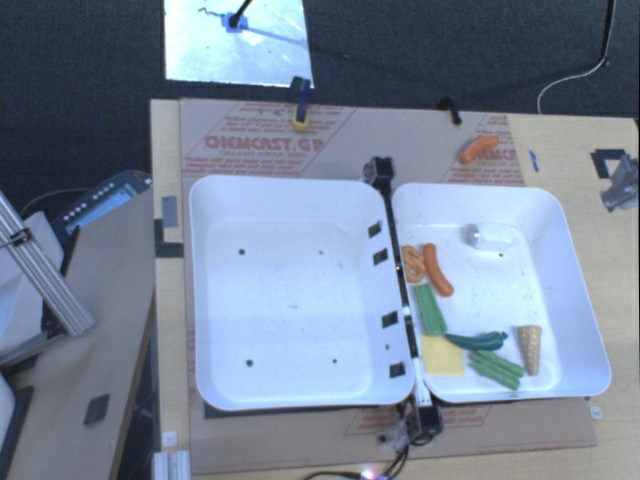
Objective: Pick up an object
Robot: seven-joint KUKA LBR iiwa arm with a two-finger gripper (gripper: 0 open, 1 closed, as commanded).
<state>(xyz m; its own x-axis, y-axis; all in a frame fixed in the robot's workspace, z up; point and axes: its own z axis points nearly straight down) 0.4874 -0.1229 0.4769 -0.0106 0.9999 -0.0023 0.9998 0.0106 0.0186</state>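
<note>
- Camera view: the right bin [575, 268] holds 1 orange-red sausage [438, 271], a pretzel [412, 263], a green strip [430, 309], a yellow square [443, 356], a dark green pepper [478, 341], green beans [497, 369] and a cone [529, 349].
- The gripper [620, 183] is a grey piece at the right edge, well apart from them; whether it is released or clenched I cannot tell.

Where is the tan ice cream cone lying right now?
The tan ice cream cone lies in the right white bin, near its lower right corner, just right of the green bean pods.
</note>
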